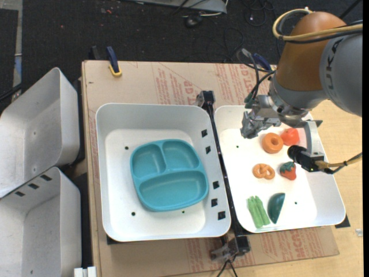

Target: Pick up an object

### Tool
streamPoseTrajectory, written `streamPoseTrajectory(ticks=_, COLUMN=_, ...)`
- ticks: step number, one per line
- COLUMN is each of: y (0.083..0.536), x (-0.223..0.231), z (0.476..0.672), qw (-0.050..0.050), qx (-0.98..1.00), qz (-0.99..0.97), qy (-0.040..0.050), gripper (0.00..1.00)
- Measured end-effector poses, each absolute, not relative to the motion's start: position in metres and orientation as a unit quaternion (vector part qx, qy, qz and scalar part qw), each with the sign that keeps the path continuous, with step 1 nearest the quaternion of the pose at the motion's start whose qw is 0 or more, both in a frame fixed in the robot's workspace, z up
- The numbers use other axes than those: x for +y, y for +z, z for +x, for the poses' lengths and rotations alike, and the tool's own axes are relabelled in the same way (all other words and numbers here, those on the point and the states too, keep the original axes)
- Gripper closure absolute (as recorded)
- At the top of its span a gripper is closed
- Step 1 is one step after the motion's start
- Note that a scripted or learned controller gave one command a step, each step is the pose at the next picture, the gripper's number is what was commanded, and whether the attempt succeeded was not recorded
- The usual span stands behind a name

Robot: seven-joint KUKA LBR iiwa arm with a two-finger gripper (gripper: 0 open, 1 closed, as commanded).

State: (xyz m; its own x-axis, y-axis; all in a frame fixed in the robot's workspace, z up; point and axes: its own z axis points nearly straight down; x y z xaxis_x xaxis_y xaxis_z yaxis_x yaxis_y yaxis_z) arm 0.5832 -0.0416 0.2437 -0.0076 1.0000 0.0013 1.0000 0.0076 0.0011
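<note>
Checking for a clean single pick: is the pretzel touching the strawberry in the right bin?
Apart. The camera view shows a strip of white bin floor between the pretzel and the strawberry.

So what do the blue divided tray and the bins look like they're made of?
Blue tray: probably moulded plastic, with a smooth, even colour, rounded compartment ridges and a soft sheen. White bins: likely thin plastic too, going by their glossy walls and rounded corners, though painted metal can't be excluded.

1. Left bin (109,120): holds a teal divided tray (168,175).
2. Right bin (323,209): holds an orange doughnut (272,142), a pretzel (263,171), a strawberry (288,170), a red piece (290,136), green stalks (258,211) and a dark green piece (276,206).
3. Gripper (252,127): above the right bin's far left part, beside the doughnut.
4. Bench (167,79): brown board beneath both bins.
</note>
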Motion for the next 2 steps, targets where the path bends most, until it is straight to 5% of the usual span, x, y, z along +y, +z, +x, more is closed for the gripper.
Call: streamPoseTrajectory(ticks=2, y=0.249, x=0.059, z=0.611, qw=0.000, qx=-0.710, qz=-0.704, qy=-0.0016, gripper=1.00)
